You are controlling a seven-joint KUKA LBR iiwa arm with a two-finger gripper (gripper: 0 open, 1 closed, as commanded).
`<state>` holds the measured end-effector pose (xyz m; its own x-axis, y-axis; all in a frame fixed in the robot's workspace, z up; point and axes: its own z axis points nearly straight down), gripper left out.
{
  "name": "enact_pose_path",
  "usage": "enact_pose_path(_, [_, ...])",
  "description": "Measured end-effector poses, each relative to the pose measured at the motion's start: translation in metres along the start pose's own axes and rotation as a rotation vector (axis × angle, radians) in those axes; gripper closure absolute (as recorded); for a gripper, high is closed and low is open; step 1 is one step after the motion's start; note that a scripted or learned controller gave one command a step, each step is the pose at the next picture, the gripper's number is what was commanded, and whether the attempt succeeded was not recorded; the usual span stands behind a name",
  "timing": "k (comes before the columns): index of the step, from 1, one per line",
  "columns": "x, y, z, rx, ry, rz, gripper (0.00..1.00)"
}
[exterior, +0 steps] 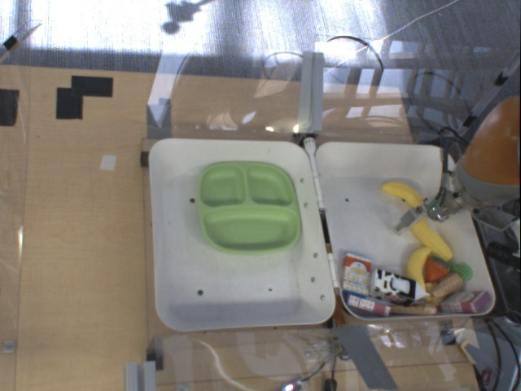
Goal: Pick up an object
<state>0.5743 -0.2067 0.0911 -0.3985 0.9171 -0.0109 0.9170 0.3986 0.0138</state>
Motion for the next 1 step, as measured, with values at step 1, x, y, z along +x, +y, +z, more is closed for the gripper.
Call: enact_pose_path(1, [0.0002,0.0032,-0.0126,-0.006,0.000,0.001,1.00])
